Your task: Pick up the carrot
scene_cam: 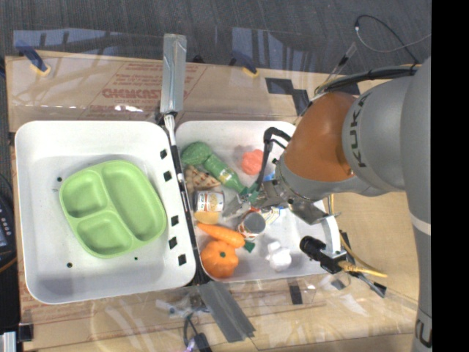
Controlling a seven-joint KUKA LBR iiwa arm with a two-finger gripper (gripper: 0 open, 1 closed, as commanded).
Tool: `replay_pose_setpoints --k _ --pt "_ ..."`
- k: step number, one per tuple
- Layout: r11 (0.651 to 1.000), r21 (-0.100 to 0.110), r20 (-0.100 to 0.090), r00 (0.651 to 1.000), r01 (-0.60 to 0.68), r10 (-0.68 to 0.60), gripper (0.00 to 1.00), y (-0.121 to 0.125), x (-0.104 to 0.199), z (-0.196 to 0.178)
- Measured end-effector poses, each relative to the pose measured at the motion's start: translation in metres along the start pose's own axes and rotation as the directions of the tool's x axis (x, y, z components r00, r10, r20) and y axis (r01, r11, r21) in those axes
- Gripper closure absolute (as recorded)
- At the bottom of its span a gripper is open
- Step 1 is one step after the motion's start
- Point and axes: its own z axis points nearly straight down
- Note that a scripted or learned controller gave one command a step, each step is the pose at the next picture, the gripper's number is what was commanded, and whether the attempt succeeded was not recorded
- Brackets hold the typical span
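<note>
The carrot [221, 234] is a small orange cone with a green stub at its right end. It lies flat near the front of the right bin [311, 271], pointing left. My gripper [251, 210] hangs low over the middle of that bin, just above and to the right of the carrot's green end. The arm's orange band and grey wrist cover the bin's right half. Nothing can be seen held in the gripper.
An orange pumpkin [220, 261] sits right in front of the carrot. A small jar [207, 200], a green bottle-like toy [207, 158], a pink item [253, 161] and a white piece [278, 257] crowd the right bin. The left bin [37, 270] holds a green divided plate [111, 207].
</note>
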Motion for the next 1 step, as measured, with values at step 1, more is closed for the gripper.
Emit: replay_pose_setpoints --k 1 --pt "0.993 -0.002 0.000 0.993 0.119 -0.119 0.00 -0.0216 0.0197 0.0626"
